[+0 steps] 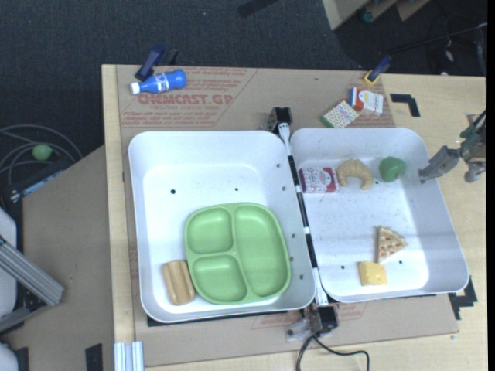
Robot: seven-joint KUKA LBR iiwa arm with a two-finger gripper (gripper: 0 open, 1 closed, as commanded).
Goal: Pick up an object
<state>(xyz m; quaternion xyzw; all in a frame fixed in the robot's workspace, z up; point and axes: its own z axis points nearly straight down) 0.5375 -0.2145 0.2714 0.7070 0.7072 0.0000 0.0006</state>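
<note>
1. Objects to pick lie loose in the right bin (445,230): a croissant (356,172), a green ball-like thing (392,168) and a small red-and-white packet (315,179) along its far side, a pizza slice (389,243) and a yellow cheese block (372,273) toward its near side. They sit apart from one another, which I judge leaves room to come down on any one of them.
2. Nearest the arm is the green ball-like thing, so it seems the likeliest target, though that is only a guess.
3. At the right edge of the camera view, the gripper (452,161) hangs just outside the right bin's far right corner, holding nothing. Whether its pincer is spread or closed I cannot tell; it is small, blurred and partly cut off by the frame.
4. In the left bin (155,168) rests a green divided plate (235,253) with a tan bread-like piece (179,281) beside it, well apart from the arm.
5. Outside the bins, a blue-and-white bottle (158,82) and small cartons (354,108) lie on the bench; their labels are too small to read.
</note>
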